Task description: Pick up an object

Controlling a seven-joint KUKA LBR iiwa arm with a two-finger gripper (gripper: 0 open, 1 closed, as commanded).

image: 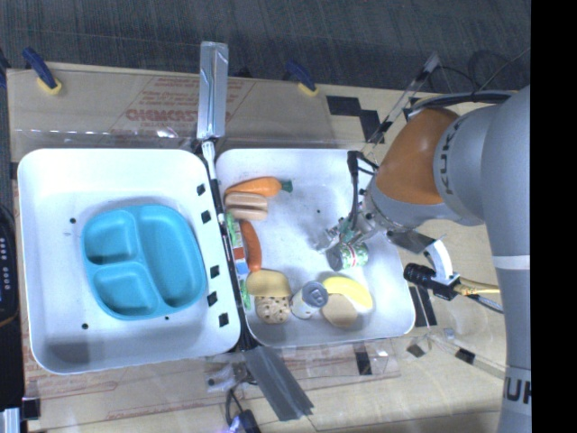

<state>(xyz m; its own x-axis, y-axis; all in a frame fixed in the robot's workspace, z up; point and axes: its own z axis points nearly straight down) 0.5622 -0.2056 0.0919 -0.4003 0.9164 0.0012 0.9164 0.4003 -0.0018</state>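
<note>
My gripper point(343, 240) hangs low in the right bin point(306, 174), near its right-hand side, under the orange wrist band. A small grey and green object point(352, 256) lies right at the gripper's tip; whether it is touched or gripped cannot be made out. In front of it lie a yellow lemon-like piece point(352, 291), a tan round piece point(337, 313) and a small grey can point(313, 294). Along the bin's left side sit a carrot point(258, 187), a hot-dog bun point(248, 206), a brown sausage point(250, 245), a bread piece point(268, 284) and a speckled cookie point(271, 309).
The left bin point(54, 197) holds a blue divided tray point(140, 260). A metal divider point(213, 88) stands between the bins at the back. The arm's grey body point(487, 179) covers the right bin's right rim. Bare white floor shows in the right bin's middle point(302, 219).
</note>
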